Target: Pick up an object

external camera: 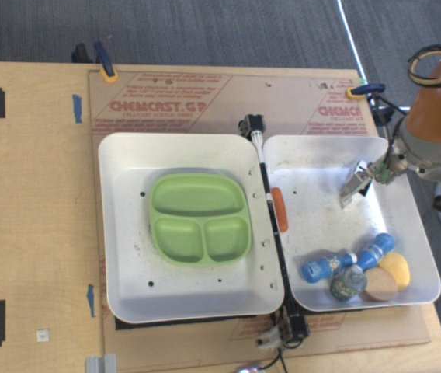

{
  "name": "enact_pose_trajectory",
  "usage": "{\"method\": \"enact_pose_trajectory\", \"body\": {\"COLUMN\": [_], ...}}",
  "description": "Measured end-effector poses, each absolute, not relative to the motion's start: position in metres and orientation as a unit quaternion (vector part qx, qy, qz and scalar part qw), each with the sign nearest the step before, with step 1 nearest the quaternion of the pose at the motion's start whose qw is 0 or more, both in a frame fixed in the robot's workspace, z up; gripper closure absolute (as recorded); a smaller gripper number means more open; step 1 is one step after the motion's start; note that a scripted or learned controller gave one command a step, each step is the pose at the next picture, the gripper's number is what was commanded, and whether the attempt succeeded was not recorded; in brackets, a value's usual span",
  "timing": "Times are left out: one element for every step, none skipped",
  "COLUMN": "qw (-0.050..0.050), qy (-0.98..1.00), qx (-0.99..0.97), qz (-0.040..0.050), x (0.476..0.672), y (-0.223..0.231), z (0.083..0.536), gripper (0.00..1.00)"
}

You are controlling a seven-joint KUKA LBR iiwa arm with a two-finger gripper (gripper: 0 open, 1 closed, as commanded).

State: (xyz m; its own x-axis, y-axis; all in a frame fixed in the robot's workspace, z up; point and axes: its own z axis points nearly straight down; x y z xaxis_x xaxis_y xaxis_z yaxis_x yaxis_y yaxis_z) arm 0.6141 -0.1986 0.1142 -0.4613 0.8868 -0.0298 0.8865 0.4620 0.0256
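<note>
The pincer point(355, 186) hangs over the right bin point(314, 208), fingers parted and holding nothing, well apart from the blue bottle point(348, 261) near its front edge

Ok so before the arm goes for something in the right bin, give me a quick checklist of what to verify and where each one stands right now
1. Gripper carries nothing: ok, no object shows between its fingers, which look spread.
2. Gripper over the right bin: ok, it hangs above that bin's upper part.
3. Objects within the bin: ok, blue bottle, clear ball, yellow piece and tan piece cluster at the near right corner.
4. Objects separated for a clean grasp: not ok, they touch one another.
5. Orange stick free: cannot tell, it lies against the left wall.
6. Green tray out of the way: ok, it sits in the left bin.
</note>
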Motion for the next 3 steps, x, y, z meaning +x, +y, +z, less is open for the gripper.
{"method": "enact_pose_trajectory", "body": {"qw": [0.021,0.02,0.02], "qy": [0.871,0.905,0.909], "qx": [0.491,0.425,0.416], "qz": [0.0033,0.0047,0.0042], "x": [0.621,0.627,0.627], "y": [-0.194,-0.182,-0.182], "z": [0.112,0.11,0.109], "gripper": [0.0,0.0,0.0]}}
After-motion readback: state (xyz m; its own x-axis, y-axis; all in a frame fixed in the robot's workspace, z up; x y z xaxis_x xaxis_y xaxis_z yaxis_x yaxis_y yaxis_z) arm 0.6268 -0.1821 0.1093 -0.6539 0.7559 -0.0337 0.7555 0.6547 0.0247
